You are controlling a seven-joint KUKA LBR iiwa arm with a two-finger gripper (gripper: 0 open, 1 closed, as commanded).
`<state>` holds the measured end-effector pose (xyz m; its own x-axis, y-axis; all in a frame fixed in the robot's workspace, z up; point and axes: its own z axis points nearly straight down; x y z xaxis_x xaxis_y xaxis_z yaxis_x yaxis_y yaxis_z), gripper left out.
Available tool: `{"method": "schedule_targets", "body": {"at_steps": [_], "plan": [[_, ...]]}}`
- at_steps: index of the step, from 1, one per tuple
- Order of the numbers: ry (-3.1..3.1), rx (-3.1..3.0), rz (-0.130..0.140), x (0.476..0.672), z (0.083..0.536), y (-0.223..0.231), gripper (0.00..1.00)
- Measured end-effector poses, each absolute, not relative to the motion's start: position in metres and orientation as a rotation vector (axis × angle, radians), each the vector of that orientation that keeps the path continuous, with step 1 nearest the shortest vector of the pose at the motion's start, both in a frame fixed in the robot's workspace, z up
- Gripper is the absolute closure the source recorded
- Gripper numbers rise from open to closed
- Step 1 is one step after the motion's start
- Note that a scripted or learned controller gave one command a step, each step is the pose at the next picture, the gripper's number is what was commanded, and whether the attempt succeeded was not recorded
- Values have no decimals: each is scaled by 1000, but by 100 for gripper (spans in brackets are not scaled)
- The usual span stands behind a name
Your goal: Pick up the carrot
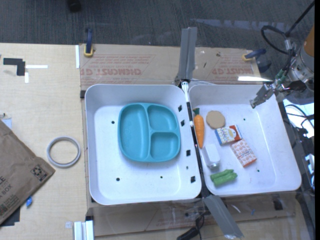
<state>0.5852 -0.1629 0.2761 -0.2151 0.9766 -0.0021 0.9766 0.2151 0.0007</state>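
The carrot is orange with a green top. It lies lengthwise along the left wall of the right bin, green end toward the back. My gripper hangs over the back right corner of that bin, well to the right of the carrot and apart from it. Nothing is visibly in its grasp.
Around the carrot lie a round tan cookie, a red and white packet, a red carton, a white container and a green pea pod. A blue divided plate sits in the left bin. A tape roll rests on the bench.
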Motion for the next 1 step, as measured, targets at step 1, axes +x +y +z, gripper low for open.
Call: {"method": "schedule_targets", "body": {"at_steps": [1], "plan": [[2637, 1704, -2, 572, 362, -78, 0]]}}
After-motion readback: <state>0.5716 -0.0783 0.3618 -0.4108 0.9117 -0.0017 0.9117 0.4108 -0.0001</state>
